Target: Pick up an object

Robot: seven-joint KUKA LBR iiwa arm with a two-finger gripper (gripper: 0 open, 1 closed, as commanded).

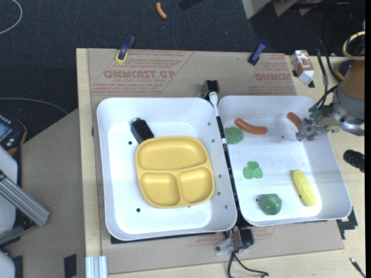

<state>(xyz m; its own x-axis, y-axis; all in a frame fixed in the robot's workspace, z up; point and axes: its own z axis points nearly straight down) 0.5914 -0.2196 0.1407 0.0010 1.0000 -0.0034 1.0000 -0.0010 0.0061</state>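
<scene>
The right bin (330, 155) holds several toy foods. An orange sausage (251, 127) lies near its back left, beside a green leafy piece (233, 135). A second green piece (252, 170) sits mid-bin, with a green pepper (269, 203) at the front and a yellow corn cob (304, 187) at the front right. A short brown sausage (294, 119) lies at the back right. My gripper (308, 128) hangs low over the bin's right side, just right of that short sausage. Nothing visibly sits in it.
The left bin (110, 155) carries a yellow divided plate (174, 171) and a black block (141, 130) behind it. Clamps (123, 49) hold the cardboard base at the back. Another clamp (257, 53) sits further right. A stray orange piece (160, 10) lies on the floor.
</scene>
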